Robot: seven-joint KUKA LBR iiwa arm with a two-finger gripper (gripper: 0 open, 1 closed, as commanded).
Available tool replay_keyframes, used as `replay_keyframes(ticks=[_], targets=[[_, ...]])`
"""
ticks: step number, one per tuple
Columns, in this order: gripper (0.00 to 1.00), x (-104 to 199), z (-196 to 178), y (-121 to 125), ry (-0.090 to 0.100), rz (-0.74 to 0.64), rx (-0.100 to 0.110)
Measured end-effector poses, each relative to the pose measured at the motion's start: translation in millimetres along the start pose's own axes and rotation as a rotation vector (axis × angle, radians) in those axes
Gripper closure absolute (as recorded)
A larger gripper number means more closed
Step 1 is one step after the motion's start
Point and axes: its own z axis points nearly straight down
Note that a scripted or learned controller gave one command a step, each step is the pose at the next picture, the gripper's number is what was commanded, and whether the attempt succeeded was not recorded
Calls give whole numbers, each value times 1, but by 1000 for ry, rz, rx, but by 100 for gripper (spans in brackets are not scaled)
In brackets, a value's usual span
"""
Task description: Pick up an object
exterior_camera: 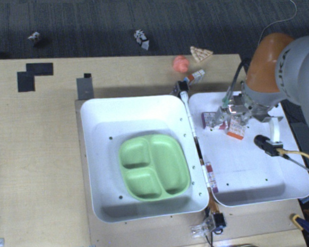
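Note:
My gripper (218,120) hangs low over the back left part of the right bin (255,181), with the grey arm and its orange band reaching in from the right. A small red and white object (235,133) lies on the bin floor just right of the gripper and partly under the wrist. It is not seen between the fingers. A green divided plate (153,165) lies in the middle of the left bin (101,151).
On the bench behind the bins sit a pink ball (180,64), a wedge-shaped toy (201,53) and a small orange and white tube (195,76). A thin red and white strip (209,175) lies on the rim between the bins.

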Motion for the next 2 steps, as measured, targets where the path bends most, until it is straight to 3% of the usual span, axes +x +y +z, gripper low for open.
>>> replay_keyframes(ticks=[1,2], targets=[[100,0,-13,2,-1,-2,-7],[0,0,-12,2,-1,-2,-7]])
